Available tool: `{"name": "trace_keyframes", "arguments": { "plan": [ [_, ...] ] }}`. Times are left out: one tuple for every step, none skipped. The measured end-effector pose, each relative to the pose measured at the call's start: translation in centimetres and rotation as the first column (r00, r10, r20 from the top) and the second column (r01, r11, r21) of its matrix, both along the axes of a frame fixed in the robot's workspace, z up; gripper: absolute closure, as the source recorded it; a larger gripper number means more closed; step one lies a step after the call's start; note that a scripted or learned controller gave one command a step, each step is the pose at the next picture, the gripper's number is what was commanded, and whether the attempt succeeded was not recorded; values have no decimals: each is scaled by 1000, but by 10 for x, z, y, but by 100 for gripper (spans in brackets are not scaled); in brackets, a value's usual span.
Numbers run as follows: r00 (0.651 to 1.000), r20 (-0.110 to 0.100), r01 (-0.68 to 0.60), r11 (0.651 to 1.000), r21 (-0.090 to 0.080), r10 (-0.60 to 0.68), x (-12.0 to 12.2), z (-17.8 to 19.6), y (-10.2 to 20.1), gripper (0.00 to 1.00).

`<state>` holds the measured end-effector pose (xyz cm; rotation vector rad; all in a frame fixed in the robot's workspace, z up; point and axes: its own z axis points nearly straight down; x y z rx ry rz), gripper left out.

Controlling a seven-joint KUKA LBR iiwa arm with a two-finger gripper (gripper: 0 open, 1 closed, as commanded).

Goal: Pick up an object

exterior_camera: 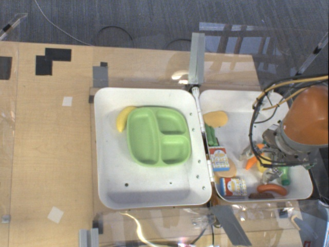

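Observation:
My gripper (266, 162) is low over the right part of the right bin (241, 101), below the arm's orange band (308, 118). Just to its left lies a small orange carrot-like piece (251, 163). A green item (285, 177) sits just right of the gripper, and a brown-red sausage (270, 190) lies below it by the bin's front wall. Further left are a labelled can (232, 186) on its side, a red and white box (219, 159), a green stick-shaped item (210, 136) and a flat tan piece (216, 119).
The left bin (110, 138) holds a green divided plate (157, 136) with a yellow banana (122, 118) poking out at its upper left. A grey post (196, 58) stands behind the divider between the bins. Cables (267, 99) loop off the arm over the right bin.

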<state>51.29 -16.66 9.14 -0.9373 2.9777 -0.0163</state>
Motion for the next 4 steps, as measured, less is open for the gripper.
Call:
{"name": "trace_keyframes", "arguments": {
  "plan": [
    [1000,17,-1,1000,0,1,5,14,2,100],
    [946,-9,-323,946,-1,323,18,133,40,100],
    [947,-2,-321,947,-1,321,20,144,41,100],
    [947,6,-320,947,-3,320,22,155,42,100]
  ]
}}
